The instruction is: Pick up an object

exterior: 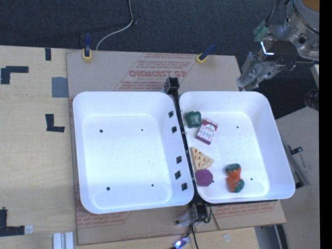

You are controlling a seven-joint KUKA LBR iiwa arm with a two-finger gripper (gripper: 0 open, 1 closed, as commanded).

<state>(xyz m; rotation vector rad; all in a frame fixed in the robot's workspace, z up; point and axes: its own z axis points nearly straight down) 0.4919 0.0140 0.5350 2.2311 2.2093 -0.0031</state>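
The right bin [259, 108] holds several small toys. A dark green piece [193, 119] lies by the divider, with a red and white box [207, 131] just right of it. Below them are a tan waffle-patterned wedge [201, 158] and a purple round piece [204, 178]. A red and orange piece with green tips [234, 178] lies near the front. My gripper [253, 77] hangs above the bin's far right corner, over the cardboard edge, well clear of the toys. It is open with nothing between its fingers.
The left bin [124, 102] stands beside the right one, joined by a black clip strip [179, 144]. Both rest on a cardboard sheet [150, 74] held by clamps at the back. A white cable [116, 32] runs across the dark floor behind.
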